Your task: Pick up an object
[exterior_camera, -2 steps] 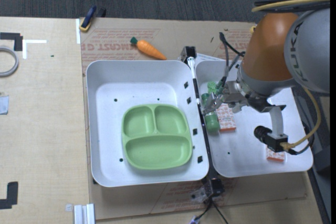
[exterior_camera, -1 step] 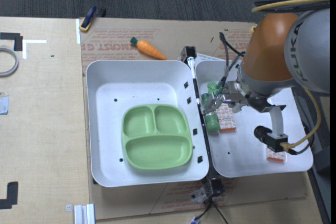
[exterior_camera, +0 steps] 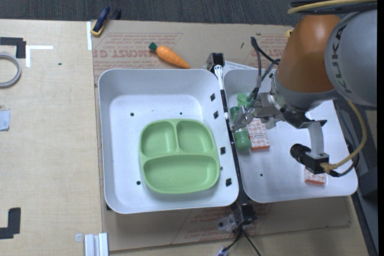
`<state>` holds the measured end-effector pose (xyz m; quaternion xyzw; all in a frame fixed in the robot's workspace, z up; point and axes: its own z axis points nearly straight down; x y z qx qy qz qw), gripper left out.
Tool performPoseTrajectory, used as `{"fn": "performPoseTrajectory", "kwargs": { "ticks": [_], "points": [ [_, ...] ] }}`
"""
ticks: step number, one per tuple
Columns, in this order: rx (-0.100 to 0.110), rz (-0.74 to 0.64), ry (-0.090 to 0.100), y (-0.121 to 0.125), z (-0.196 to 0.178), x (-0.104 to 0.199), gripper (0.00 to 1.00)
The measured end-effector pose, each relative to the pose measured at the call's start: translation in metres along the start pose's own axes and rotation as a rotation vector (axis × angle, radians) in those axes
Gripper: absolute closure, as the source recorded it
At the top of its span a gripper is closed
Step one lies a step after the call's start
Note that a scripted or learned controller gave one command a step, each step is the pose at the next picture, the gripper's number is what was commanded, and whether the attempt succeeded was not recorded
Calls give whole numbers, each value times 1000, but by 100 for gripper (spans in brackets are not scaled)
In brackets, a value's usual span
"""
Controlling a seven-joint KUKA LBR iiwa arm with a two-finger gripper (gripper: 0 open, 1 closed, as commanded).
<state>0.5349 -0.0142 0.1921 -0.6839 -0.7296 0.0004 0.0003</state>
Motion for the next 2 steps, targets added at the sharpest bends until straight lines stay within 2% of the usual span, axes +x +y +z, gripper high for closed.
{"fn": "performPoseTrajectory", "kwargs": {
  "ticks": [2],
  "points": [
    [0, 0, 0, 0, 0, 0, 0]
  ]
}}
